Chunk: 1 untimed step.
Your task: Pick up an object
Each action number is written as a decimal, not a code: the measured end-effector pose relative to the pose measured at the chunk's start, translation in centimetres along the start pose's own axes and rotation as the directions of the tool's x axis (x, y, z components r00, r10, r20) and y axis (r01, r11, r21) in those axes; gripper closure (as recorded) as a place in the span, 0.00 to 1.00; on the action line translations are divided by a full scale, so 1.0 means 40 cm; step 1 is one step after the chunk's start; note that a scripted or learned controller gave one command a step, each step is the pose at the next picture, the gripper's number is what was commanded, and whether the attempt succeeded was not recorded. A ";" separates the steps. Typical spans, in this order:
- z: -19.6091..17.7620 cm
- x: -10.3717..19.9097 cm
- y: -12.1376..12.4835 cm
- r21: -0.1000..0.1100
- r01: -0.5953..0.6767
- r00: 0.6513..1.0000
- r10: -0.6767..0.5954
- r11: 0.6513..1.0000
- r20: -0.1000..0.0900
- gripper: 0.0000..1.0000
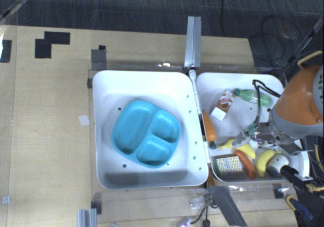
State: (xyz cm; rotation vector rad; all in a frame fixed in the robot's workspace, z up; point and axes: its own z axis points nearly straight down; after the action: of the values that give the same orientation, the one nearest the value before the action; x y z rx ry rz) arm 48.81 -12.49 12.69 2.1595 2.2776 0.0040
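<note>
The right bin [238, 85] holds several small objects. A green bottle [251, 96] lies at its far side, beside a brown and white packet [223, 104]. An orange carrot-like piece [209, 128] rests along the bin's left wall. Yellow banana-like pieces [265, 161] and an orange-red stick [246, 163] lie at the near side, next to a grey mesh block [229, 164]. My gripper [256, 135] is low in the right bin, just above the yellow pieces. The grey and orange wrist [301, 104] hides what lies under it.
The left bin [104, 120] contains a blue three-compartment tray [147, 132], tilted a little. A metal divider post [193, 44] stands between the bins at the far side. Black cables [266, 87] hang near the wrist over the right bin.
</note>
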 end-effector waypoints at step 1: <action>0.093 0.015 0.006 -0.007 0.064 0.998 -0.064 0.998 0.001 0.00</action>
State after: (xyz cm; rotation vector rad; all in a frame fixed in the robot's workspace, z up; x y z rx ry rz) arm 49.04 -11.88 8.97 2.0816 2.3411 0.0107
